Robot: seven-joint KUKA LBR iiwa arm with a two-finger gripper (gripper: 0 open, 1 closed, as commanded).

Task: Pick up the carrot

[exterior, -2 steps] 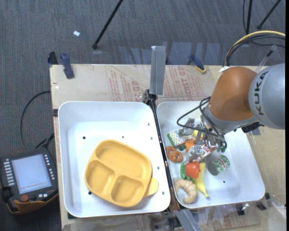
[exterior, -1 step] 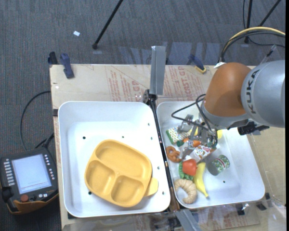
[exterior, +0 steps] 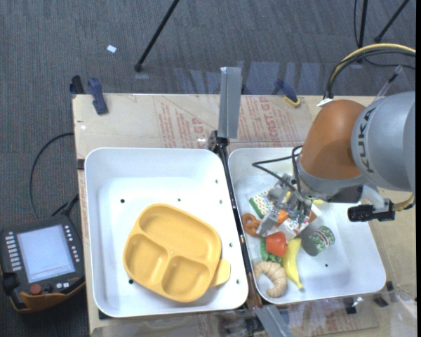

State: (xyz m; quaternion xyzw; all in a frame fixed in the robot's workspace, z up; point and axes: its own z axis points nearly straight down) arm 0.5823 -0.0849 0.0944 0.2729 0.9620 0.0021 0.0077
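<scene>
While the gripper (exterior: pixel 284 213) is sitting low in the right bin (exterior: pixel 358 272), can't tell its grip. Something orange, maybe the carrot (exterior: pixel 283 217), is peeking out there, with tomato (exterior: pixel 276 243), banana (exterior: pixel 293 261), can (exterior: pixel 318 239) and croissant (exterior: pixel 273 276) crowding around.

Two shallow white bins side by side on a wooden bench (exterior: pixel 161 118). In the left white bin (exterior: pixel 105 181), a yellow plastic plate with three compartments (exterior: pixel 174 253). In the right white bin (exterior: pixel 358 265), a heap of toy food: a red tomato (exterior: pixel 276 243), a yellow banana (exterior: pixel 293 262), a beige croissant (exterior: pixel 272 277), a small grey-green can (exterior: pixel 318 239), a brown pretzel (exterior: pixel 250 225). Above the heap, the grey arm's two-finger gripper (exterior: pixel 281 213), with something small and orange, maybe the carrot (exterior: pixel 283 216), just beside its tip. On the floor at left, a grey control tablet (exterior: pixel 41 260).
</scene>
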